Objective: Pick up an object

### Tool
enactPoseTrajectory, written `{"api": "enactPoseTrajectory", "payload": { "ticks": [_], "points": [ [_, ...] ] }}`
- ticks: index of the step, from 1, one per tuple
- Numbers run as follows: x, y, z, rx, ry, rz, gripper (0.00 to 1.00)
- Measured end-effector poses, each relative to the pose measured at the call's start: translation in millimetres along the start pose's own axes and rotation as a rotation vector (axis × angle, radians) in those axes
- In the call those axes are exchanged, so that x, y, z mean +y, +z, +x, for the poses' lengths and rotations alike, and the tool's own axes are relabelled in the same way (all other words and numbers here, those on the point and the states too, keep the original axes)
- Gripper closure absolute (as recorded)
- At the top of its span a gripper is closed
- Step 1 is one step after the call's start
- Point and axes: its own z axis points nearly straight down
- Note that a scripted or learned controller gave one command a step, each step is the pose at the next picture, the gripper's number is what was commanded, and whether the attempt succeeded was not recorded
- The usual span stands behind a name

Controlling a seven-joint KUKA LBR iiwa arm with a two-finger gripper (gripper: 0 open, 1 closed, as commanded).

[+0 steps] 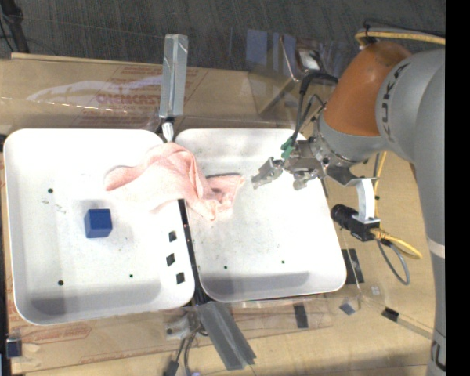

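The robot's two-finger gripper (272, 171) hangs over the upper part of the right-hand bin (313, 269), its pale metal fingers pointing left toward the middle of the bench; from this angle it cannot be told whether they stand apart or together, and nothing is seen between them. Just to the left of the fingertips, apart from them, lies the pink cloth (180, 177), crumpled and draped across the shared rims where the two bins meet, one end spread into the left-hand bin (31, 288) and the other trailing onto the floor of the right one. Behind the gripper, the wrist rises into the orange band (359, 92) and the grey arm (419, 116), which enters from the right of the camera view, with dark cables running along it. Well away in the left-hand bin, a small blue cube (99, 222) sits on the white floor, below and to the left of the cloth and not touching it. Both bins rest side by side on a brown cardboard sheet (86, 92) that covers the bench.
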Motion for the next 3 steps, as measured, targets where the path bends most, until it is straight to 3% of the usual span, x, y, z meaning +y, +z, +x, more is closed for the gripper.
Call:
{"api": "enactPoseTrajectory", "payload": {
  "ticks": [1,2,3],
  "points": [
    [37,109,60,-0.001,-0.099,0.001,0.0],
    [37,99,60,-0.001,-0.103,0.003,1.0],
    [23,15,145,-0.001,-0.053,-0.003,1.0]
  ]
}}
